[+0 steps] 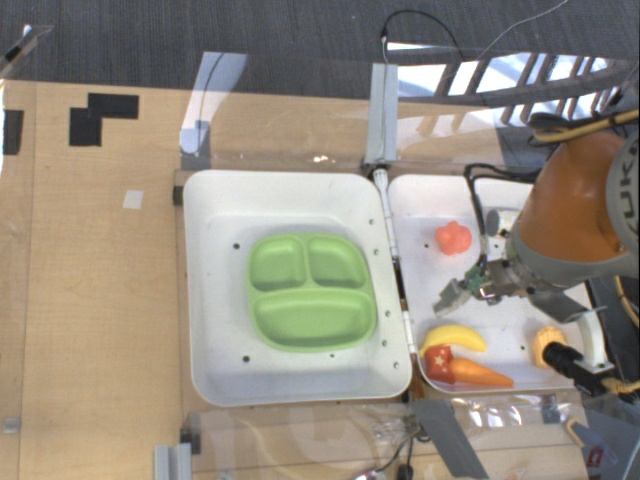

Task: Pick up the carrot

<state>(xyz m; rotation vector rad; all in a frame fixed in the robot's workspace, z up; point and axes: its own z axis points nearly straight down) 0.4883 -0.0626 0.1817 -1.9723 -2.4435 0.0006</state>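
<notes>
The orange carrot (480, 374) lies along the front edge of the right bin (425, 208), its thick end against a red piece (437, 362). A yellow banana (456, 339) rests just behind it. My gripper (461, 291) hangs over the middle of the right bin, behind and slightly left of the banana, apart from the carrot. Nothing shows in it. The grey arm with its orange band (570, 208) reaches in from the right.
A pink-red fruit (453, 238) sits behind the gripper in the right bin. A yellow object (549, 345) lies near that bin's right front corner. The left bin (210, 268) holds a green divided plate (310, 290). A metal divider (396, 268) separates the bins.
</notes>
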